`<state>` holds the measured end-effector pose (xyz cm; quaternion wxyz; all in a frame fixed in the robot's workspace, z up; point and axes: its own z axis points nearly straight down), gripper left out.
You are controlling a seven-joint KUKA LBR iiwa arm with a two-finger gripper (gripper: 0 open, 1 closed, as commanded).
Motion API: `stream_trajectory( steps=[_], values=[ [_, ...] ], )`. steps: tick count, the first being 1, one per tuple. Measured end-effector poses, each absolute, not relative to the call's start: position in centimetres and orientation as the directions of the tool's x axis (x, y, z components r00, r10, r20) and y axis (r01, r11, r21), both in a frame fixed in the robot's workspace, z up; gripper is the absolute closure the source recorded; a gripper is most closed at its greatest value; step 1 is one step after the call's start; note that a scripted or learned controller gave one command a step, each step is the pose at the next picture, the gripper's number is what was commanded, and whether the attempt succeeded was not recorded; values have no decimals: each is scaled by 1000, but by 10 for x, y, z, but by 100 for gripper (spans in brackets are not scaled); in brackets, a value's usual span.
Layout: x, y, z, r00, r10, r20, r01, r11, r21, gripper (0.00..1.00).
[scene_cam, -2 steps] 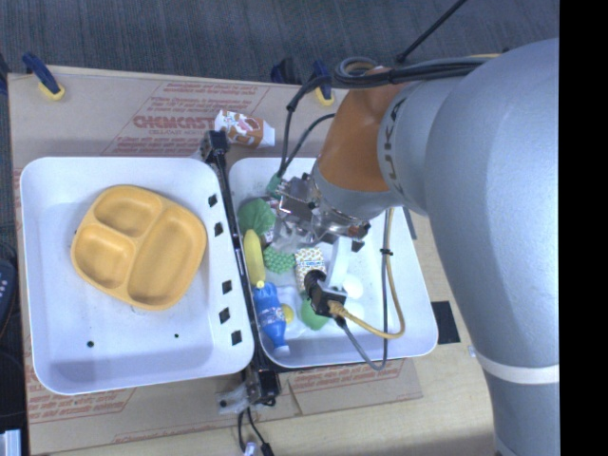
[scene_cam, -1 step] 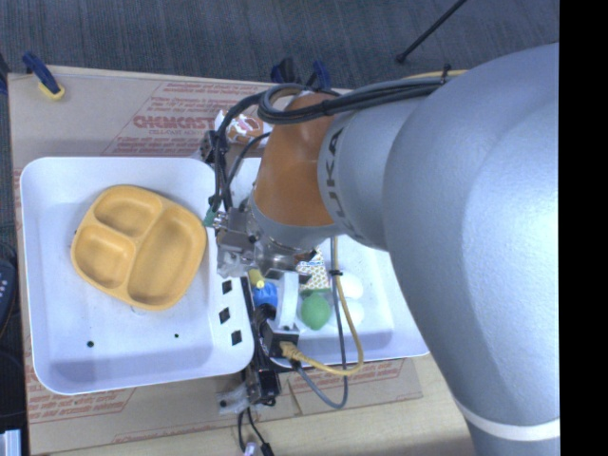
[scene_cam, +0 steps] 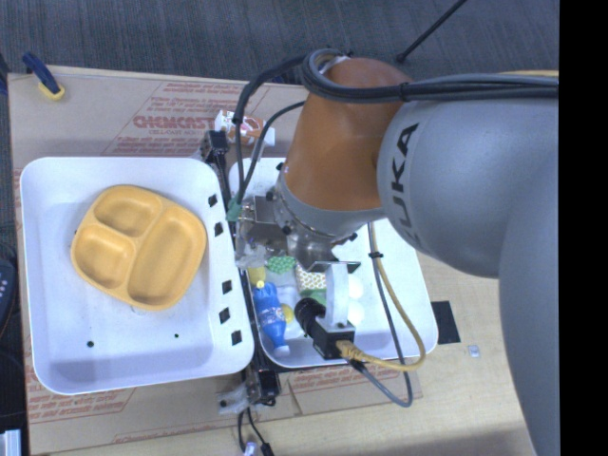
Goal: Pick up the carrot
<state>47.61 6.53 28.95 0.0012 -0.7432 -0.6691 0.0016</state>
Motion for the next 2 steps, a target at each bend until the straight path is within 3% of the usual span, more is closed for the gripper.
stream_trajectory(
  steps=[1, 2],
  values=[
    [476, 37, 278, -97, 995, 0, 995, 97, -4, 100],
    [477, -19, 285, -389, 921, 0, 921, 389, -2, 100]
  ],
)
